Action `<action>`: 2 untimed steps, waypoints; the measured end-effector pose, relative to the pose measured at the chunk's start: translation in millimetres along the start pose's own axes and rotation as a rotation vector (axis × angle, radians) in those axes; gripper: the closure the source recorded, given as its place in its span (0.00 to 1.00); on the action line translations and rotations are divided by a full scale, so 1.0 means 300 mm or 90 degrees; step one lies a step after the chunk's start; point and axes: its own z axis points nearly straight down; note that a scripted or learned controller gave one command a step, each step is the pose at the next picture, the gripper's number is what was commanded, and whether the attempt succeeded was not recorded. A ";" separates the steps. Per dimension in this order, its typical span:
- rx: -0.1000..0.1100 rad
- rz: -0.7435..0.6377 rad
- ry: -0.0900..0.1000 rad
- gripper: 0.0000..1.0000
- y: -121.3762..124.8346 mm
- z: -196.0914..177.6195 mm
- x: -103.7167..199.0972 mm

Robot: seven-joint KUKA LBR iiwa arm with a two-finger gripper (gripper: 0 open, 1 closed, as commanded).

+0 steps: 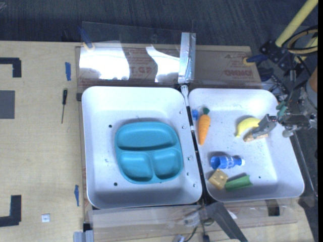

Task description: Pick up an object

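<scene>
Nearest the camera in the right bin [282,185] sat a little tan block [218,179] with a green stick-shaped piece [237,182] lying right beside it, touching or close to it. Just behind those, a small blue bottle [225,162] lay on its side. Further up, a toy carrot [203,128] lay close to the divider between the two bins, green top pointing away, with a small blue bit [195,114] just beside it.

The left bin [96,135] held a blue sectioned plate [148,150], three compartments, sitting about in the middle.

Over on the right side of the right bin was a yellow banana [246,125], and the gripper [261,130] was right on top of its right end, coming in from the bin's right wall. The grey fingers looked to be down against the banana's end, but honestly I couldn't tell how wide they were spread or whether they actually had any hold on it, too small and blurry there. The banana looked like it was lying on the bin floor.

Behind both bins stood a clear plastic sheet [126,59] taped with silver tape [186,59], catching glare.
</scene>
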 end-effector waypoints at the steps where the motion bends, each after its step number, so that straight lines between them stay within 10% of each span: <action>1: 0.006 0.024 0.001 0.00 0.380 0.287 -0.147; 2: -0.006 0.045 0.001 0.00 0.379 0.598 -0.232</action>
